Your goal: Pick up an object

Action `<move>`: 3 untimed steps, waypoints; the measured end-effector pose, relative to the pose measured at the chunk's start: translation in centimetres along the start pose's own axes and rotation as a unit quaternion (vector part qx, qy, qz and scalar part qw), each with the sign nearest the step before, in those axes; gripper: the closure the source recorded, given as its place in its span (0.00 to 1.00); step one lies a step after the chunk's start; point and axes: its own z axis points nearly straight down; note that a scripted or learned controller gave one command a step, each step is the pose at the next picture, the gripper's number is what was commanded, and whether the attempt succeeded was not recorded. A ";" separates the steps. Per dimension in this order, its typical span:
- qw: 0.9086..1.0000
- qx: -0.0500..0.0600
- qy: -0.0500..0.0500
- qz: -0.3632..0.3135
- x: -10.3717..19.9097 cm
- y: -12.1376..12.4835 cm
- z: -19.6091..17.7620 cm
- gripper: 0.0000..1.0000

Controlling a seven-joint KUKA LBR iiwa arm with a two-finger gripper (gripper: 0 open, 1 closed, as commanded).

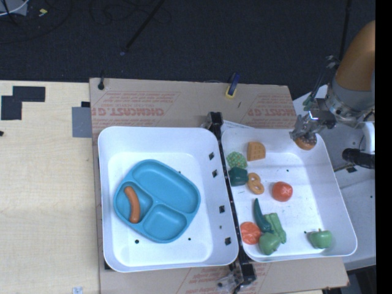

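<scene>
From above, the end effector (305, 133) hangs over the top right corner of the right bin (343, 216). A small round brown toy (305, 142) sits pinched between its fingers, just above the bin's rim. Inside that bin lie a red tomato (282, 191), a green apple (320, 239), an orange wedge (256, 150) and other toy foods. The left bin (116, 146) holds a blue tray (165, 195) with a little sausage (132, 203) in it.

Dark carpet (184, 29) spans twelve o'clock, with what may be cables (24, 5) at eleven; a pale wooden bench (43, 195) fills nine, brown cardboard (171, 106) at centre
</scene>
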 end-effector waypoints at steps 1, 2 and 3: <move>1.000 0.003 0.001 -0.001 -0.1 0.0 -1.9 1.00; 1.000 0.003 0.002 0.000 4.7 -1.9 -2.9 1.00; 1.000 0.005 0.002 0.000 9.4 -4.7 -3.2 1.00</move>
